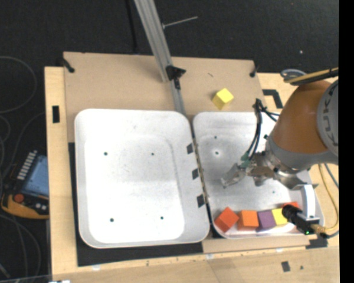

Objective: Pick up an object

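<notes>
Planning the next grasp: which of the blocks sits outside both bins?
The yellow block on the bare board behind the right bin. The other blocks, red-orange, orange, purple and yellow, line that bin's front edge.

Even, moderately bright overhead lighting; white bins (pixel 135 175) left of and beneath the gripper (pixel 233 178) appear slightly overexposed, shadows soft, image mildly blurred.
</notes>
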`<state>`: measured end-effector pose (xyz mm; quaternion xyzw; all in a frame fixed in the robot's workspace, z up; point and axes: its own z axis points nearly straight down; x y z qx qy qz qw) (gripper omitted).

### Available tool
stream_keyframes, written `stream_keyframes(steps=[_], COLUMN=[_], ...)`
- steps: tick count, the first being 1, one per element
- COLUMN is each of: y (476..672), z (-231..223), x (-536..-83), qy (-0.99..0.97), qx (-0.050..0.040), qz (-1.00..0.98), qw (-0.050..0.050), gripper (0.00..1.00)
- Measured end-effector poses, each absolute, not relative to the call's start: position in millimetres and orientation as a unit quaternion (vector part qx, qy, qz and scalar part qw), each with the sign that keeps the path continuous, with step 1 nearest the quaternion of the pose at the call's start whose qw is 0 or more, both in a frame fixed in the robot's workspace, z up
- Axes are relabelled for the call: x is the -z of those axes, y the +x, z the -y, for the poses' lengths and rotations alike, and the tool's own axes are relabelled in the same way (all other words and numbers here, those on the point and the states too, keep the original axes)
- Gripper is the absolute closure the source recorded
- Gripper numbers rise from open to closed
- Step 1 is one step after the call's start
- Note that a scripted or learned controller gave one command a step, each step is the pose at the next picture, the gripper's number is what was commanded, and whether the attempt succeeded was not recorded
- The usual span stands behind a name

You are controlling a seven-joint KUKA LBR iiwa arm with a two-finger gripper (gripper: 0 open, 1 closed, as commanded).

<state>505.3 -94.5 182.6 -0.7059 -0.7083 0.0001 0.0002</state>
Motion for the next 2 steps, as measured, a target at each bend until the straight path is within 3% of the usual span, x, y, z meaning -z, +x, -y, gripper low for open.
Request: stream_keyframes(steps=[1, 2], y=[557.8, 531.4], z=[164.0, 188.6], x=[-94.7, -252.8], qy=[-0.708, -0.709], qx=[-0.0001, 0.002], qz=[0.706, 0.706], qw=[-0.002, -0.005], gripper=[0.0, 0.0])
